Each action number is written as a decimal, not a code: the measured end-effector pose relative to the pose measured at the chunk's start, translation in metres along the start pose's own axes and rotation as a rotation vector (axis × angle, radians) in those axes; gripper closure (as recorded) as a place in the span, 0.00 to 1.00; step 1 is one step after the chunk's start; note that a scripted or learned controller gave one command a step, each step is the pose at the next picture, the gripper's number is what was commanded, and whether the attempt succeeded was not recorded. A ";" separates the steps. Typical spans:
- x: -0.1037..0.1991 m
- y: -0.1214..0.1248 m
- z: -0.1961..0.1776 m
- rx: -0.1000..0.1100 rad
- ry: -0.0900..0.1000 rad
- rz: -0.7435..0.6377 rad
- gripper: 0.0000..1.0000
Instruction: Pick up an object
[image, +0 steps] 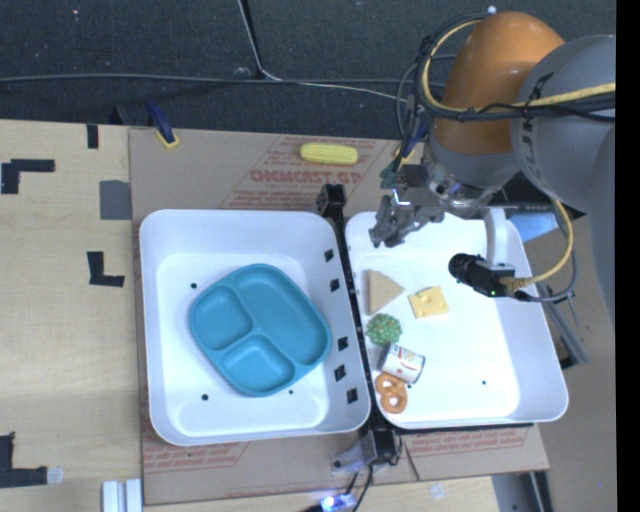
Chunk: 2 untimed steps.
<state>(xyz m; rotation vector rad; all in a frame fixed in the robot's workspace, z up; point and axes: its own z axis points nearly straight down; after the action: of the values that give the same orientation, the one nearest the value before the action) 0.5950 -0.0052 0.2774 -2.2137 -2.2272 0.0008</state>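
Observation:
In the right bin (520, 390) lie several small items: a tan bread wedge (381, 291), a yellow cheese block (428, 302), a green broccoli piece (383, 327), a small red-and-white can (405, 362) and a brown pretzel (391, 393). My gripper (388, 232) hangs over the bin's far left corner, above and behind the bread wedge, with nothing seen between its fingers. The left bin (160, 300) holds a blue divided plate (259, 328).
A yellow banana-like object (328, 153) lies on the cardboard behind the bins. A black divider with clips (345, 300) runs between the two bins. Cables loop around the arm's orange band (495, 60) at the top right.

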 end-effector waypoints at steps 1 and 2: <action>0.048 0.007 0.023 0.002 -0.001 0.001 1.00; 0.102 0.021 0.040 0.001 -0.001 0.000 1.00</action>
<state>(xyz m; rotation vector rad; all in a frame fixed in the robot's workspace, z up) 0.6151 0.0969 0.2380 -2.2141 -2.2268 0.0029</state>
